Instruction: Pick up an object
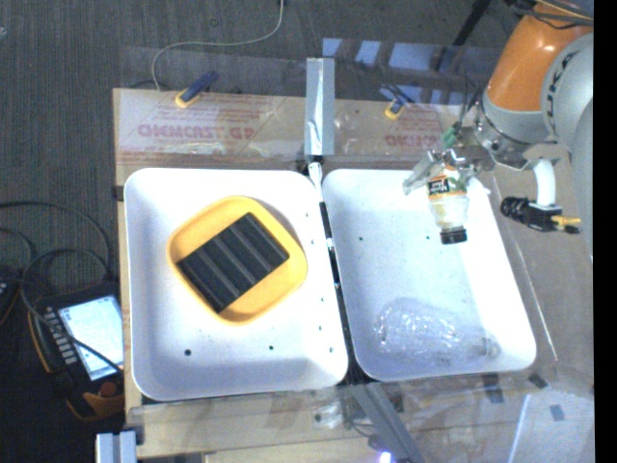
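over the right bin (pixel 501 287), the tool (pixel 445 167) pinches a small bottle (pixel 449 205); next, lift it higher.

Faint red lettering runs across the clear sheet (pixel 207 128) at the back of the surface, seen reversed and washed out; not legible. More red print on the sheet's right part (pixel 410 141), also unreadable. Small bottle (pixel 447 204) over the right bin (pixel 501 287) carries a label with dark marks, too small to read. Tablet screen (pixel 89 331) at lower left shows nothing readable.
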### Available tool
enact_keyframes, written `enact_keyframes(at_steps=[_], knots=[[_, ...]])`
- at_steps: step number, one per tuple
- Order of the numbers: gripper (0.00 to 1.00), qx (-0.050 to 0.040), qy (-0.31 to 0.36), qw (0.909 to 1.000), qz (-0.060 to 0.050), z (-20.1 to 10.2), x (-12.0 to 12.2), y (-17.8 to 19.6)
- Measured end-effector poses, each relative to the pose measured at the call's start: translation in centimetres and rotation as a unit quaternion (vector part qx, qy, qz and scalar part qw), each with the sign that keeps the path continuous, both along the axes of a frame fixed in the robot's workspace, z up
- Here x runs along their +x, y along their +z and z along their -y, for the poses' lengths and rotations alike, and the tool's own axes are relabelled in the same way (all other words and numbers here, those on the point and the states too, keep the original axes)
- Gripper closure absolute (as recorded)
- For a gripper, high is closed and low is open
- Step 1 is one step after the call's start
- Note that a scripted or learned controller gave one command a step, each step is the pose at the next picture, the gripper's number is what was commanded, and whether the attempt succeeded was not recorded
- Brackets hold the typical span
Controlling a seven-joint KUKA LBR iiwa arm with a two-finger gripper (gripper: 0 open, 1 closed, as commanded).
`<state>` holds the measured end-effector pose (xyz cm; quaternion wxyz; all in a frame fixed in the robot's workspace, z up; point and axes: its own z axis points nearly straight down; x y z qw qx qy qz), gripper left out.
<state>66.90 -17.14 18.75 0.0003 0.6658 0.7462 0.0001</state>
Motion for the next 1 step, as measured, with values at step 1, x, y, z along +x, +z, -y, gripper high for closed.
enact_keyframes(at_steps=[1], knots=[[1.00,-0.0001,0.015,0.9999,-0.002,-5.02,-1.11,-2.37]])
